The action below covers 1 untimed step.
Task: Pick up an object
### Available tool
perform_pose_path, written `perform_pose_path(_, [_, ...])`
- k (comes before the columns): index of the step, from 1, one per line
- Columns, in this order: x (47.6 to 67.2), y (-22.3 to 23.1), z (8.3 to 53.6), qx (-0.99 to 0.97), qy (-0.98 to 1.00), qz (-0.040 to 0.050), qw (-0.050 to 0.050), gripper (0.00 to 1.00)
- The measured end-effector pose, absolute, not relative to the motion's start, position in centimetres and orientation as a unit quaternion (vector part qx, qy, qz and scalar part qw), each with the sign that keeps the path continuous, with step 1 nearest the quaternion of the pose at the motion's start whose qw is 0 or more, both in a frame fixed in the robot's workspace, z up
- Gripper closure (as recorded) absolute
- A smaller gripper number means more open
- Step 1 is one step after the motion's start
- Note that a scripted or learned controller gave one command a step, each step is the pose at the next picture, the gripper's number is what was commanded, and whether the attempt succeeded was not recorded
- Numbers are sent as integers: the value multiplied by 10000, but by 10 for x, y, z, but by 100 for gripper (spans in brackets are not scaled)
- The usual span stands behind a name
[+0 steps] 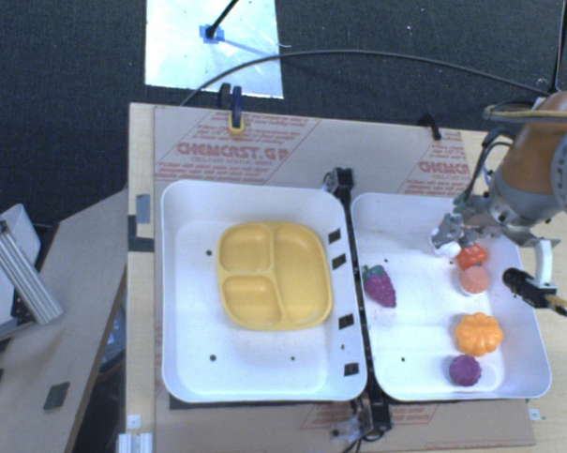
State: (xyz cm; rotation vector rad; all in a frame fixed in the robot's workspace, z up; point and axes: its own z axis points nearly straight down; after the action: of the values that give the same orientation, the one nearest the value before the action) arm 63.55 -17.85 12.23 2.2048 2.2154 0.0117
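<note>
Gripper (456, 240) positioned low over the right bin (408, 372), finger state undeterminable.

The red object (470, 257) is located just beside it, touching the pink object (474, 280); a slip or double contact is judged likely from this crowding of 2 items.

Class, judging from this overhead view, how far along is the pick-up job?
Done: the gripper has reached the right bin, just left of the red-orange object. In hand: nothing visibly lifted; that object, the peach piece, pumpkin, purple ball and grapes lie in the bin. Left: grasp and lift.
</note>
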Motion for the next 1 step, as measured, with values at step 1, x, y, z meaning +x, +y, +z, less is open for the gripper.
perform_pose_path(1, [637, -171, 185, 7052, 7090, 23, 36, 100])
